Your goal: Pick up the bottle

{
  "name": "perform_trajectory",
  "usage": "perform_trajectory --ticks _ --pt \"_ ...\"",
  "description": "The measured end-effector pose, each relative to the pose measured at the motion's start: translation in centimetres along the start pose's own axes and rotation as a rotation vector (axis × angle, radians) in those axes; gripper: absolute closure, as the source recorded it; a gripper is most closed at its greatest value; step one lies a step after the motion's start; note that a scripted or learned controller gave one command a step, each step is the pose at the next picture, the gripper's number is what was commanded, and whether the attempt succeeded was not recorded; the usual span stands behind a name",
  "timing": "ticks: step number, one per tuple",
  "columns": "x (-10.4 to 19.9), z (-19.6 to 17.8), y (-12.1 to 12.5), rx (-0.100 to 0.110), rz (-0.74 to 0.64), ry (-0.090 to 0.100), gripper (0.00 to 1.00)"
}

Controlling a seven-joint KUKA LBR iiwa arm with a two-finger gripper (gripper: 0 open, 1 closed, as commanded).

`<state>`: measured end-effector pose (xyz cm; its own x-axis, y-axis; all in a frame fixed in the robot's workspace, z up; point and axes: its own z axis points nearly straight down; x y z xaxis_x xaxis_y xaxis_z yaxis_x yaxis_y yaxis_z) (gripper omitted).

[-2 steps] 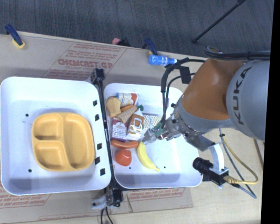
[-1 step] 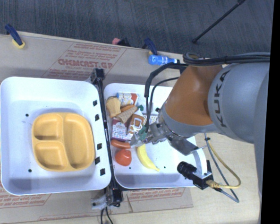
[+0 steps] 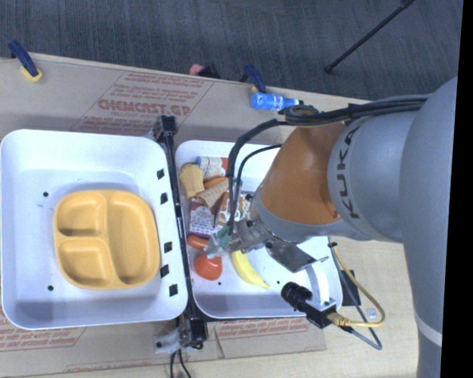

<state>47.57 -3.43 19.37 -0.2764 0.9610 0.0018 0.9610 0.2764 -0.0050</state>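
Note:
My gripper (image 3: 224, 239) reaches down into the right bin (image 3: 237, 304), over a heap of toy food near the bin's left wall. The orange wrist band and grey arm (image 3: 325, 182) cover the bin's middle and right side. A small pale item with a red and white label (image 3: 212, 165) lies at the bin's far left corner; it may be the bottle, partly hidden by the arm's cables. Right under the gripper are a red tomato (image 3: 208, 266), a printed packet (image 3: 200, 219) and a banana (image 3: 249, 270). Nothing can be seen held.
The left bin (image 3: 30, 164) holds a yellow divided plate (image 3: 106, 236). Bread pieces and a cone (image 3: 205, 186) lie in the right bin's far part. Black clips (image 3: 167, 128) join the bins. Blue clamps (image 3: 270, 101) sit on the cardboard's far edge.

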Motion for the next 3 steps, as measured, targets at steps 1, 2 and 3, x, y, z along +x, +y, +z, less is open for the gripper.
perform_trajectory --ticks 1,2,3 --pt "-2.6 -10.8 -0.7 -0.005 -0.004 -0.002 1.00" --pt "1.5 -7.7 0.5 -0.002 -0.342 -0.001 1.00" --pt "4.7 -9.2 1.4 -0.004 -0.081 -0.002 1.00"
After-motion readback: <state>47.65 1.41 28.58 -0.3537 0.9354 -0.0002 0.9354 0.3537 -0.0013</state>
